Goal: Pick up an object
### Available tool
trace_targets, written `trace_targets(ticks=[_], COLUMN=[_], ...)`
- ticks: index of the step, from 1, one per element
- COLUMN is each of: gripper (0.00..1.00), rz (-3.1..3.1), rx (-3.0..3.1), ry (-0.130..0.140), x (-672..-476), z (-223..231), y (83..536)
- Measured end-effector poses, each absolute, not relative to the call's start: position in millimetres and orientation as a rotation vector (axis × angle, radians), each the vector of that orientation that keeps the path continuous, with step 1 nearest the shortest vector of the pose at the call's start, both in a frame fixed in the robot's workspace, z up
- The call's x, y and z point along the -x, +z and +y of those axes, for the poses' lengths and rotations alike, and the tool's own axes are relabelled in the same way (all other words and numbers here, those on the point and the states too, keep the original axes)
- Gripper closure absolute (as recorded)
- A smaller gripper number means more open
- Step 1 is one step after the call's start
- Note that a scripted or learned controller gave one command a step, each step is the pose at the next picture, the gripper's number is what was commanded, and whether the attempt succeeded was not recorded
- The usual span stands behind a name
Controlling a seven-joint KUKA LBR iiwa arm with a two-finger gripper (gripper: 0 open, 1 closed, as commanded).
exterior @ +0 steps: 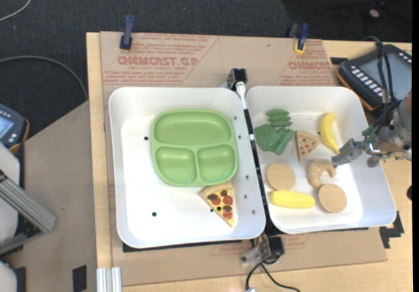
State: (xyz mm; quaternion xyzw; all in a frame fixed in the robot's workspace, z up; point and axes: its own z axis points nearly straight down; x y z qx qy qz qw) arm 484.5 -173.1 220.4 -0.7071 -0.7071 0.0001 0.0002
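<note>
Toy foods are seen spread across the right bin (373, 215), which sits on the worktop (190, 48) touching the left bin (124, 153) along a shared edge. Taking the croissant (320, 171) as landmark: a yellow banana (328, 131) lies above it, towards the far wall; a triangular pizza wedge (304, 145) lies up and to its left; a round tan cookie (281, 176) lies to its left; a second round cookie (332, 197) lies just below it to the right, close beside it; a yellow corn cob (292, 200) lies below it to the left. Green leafy pieces (275, 132) are seen further up and left of the croissant, near the dividing edge. The pincer (342, 154) is seen just up and to the right of the croissant, reaching in over the right bin from the right; whether its fingers are apart or together cannot be told, and nothing is seen between them. In the left bin, well to the left of the croissant, a green divided tray (194, 146) is placed, with a pizza slice (221, 203) just beside its lower right corner.
</note>
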Motion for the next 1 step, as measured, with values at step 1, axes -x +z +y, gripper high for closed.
trace_targets(ticks=[1], gripper=[0.0], rz=[-2.22], rx=[2.217], ry=[0.003], x=[-522.6], z=[-175.1], y=[77.5])
